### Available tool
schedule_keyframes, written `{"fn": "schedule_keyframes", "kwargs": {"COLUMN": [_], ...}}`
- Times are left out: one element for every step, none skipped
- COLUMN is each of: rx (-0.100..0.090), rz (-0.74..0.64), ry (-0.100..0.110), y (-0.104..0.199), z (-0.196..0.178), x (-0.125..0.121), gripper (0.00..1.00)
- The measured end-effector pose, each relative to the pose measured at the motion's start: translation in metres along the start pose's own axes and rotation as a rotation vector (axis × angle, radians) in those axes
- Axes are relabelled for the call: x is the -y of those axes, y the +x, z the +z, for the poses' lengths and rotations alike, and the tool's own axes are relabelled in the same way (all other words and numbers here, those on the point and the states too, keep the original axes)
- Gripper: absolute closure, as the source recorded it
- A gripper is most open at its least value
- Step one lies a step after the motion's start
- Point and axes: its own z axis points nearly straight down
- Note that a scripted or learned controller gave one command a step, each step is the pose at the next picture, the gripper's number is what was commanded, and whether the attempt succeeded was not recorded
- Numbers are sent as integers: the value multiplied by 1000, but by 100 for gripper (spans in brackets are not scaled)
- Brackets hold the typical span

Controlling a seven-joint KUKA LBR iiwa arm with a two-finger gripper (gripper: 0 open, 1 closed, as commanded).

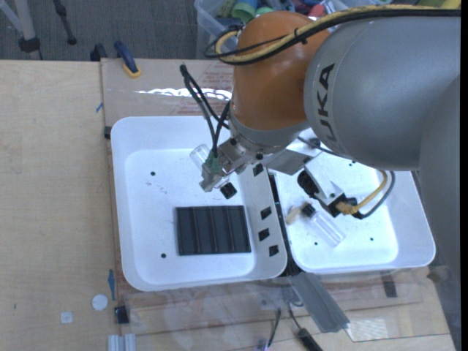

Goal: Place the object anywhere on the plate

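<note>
Camera view is showing the dark ribbed plate point(212, 230) lying in the left bin point(139, 269), just nearer the camera than the claw point(216, 172). The claw is hanging over that bin; its opening is too hidden to tell. A small clear object point(199, 155) is sitting right against its tip, grip unclear. A clear tube point(326, 229) is lying well to the claw's right in the right bin point(409, 251). A tub of toys point(252, 2) is standing far beyond it.

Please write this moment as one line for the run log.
arm: over left bin | gripper: above dark plate | fingers: unclear | object: small green thing at gripper, grasp unconfirmed | placement: not done
</note>
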Motion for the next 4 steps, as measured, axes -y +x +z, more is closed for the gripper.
{"fn": "schedule_keyframes", "kwargs": {"rx": [1,2,3,5], "rz": [-403,-577,-1117,-1634], "ry": [-2,-4,-6,-7], "y": [32,26,5,-20], "z": [-93,-93,-80,-46], "x": [-17,-54,-85,-126], "gripper": [100,100,100,100]}}
